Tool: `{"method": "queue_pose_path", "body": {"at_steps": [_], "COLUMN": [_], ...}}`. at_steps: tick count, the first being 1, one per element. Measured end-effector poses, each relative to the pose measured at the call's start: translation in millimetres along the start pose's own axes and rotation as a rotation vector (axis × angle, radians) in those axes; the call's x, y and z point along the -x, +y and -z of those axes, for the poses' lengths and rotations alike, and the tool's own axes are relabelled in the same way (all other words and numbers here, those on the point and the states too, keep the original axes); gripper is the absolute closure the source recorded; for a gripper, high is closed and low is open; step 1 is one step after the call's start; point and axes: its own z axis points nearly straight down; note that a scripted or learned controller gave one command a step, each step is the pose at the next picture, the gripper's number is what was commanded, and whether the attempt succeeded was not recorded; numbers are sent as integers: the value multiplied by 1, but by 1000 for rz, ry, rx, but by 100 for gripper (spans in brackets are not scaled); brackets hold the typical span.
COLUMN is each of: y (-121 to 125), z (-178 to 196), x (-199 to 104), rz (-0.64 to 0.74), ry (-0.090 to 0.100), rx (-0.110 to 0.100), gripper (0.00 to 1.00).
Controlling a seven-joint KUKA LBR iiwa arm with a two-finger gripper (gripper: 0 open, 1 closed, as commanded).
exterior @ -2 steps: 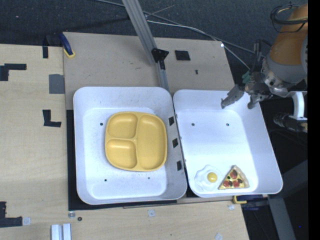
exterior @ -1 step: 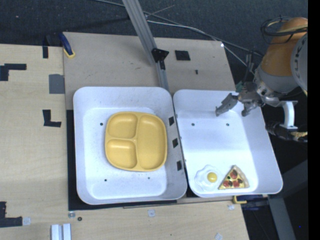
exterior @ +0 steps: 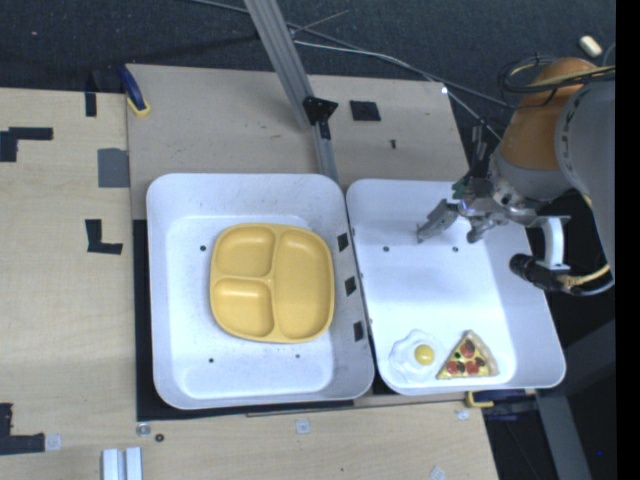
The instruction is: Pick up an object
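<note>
While the pincer [exterior: 455, 226] hangs seemingly spread, fried egg [exterior: 413, 353] and pizza slice [exterior: 469, 357] lie well apart below.

A yellow divided plate [exterior: 272, 281] is seated in the left bin [exterior: 170, 268]. The gripper [exterior: 455, 228] is positioned over the right bin [exterior: 520, 308], fingers spread with nothing between them. A fried-egg toy [exterior: 414, 354] and pizza-slice toy [exterior: 468, 357] are located at that bin's near edge, side by side.

R bin [exterior: 440, 278] mid bare, toys [exterior: 445, 355] front edge
</note>
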Motion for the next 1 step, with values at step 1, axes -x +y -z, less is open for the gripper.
{"method": "queue_pose_path", "body": {"at_steps": [1], "y": [-1], "z": [-54], "x": [-1], "rz": [0], "ry": [-1], "rx": [2], "gripper": [0]}}
